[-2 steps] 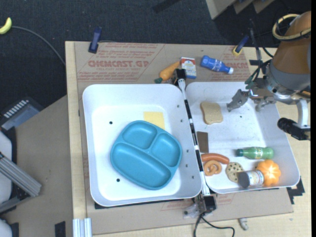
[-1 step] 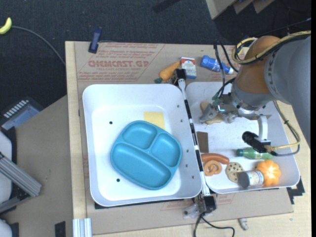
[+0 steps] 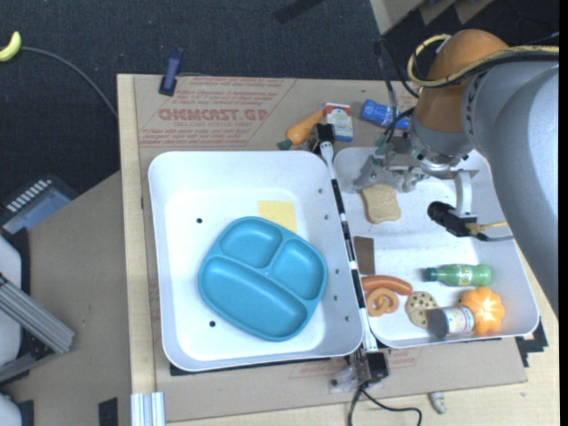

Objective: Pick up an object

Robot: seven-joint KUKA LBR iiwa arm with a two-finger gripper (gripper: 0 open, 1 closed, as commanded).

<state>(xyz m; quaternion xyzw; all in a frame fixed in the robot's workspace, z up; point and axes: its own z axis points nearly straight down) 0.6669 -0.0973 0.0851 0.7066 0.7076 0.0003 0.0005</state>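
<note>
A: Entry, biggest first. Where is the arm [image 3: 510, 122]?
B: Grey, orange band on top. It reaches in above and to the right of the blue plate [image 3: 262, 278].
A: Bins?
B: The left bin [image 3: 164, 238] holds the blue plate, which lies flat at its middle with three compartments facing up. The right bin [image 3: 417, 238] sits just right of the plate, rims side by side.
A: Gripper [image 3: 390, 174]?
B: Up and right of the plate, low over the far end of the right bin. Open or closed: cannot tell from this angle.
A: Candidate object?
B: Bread slice [image 3: 382, 205], flat on the right bin's floor, right of the plate's far edge and just on the near side of the gripper. Contact with the gripper: cannot tell.
A: Rest, descending.
B: Green bottle [image 3: 457, 275] on its side, well right of the plate. Orange fruit [image 3: 484, 307], farthest right of the plate, level with its near half. Yellow slice [image 3: 277, 211], in the left bin at the plate's far edge. Sausage [image 3: 384, 284], just right of the plate beyond the rims. Brown block [image 3: 364, 254], also just right of the plate, a little farther back. Can [image 3: 448, 320] and cookie [image 3: 419, 307], right of the plate's near edge, the cookie closer to the plate.
A: Outside the bins?
B: Small carton [image 3: 337, 121] and blue pen [image 3: 170, 72] on the bench beyond the plate, the pen far off to the left
</note>
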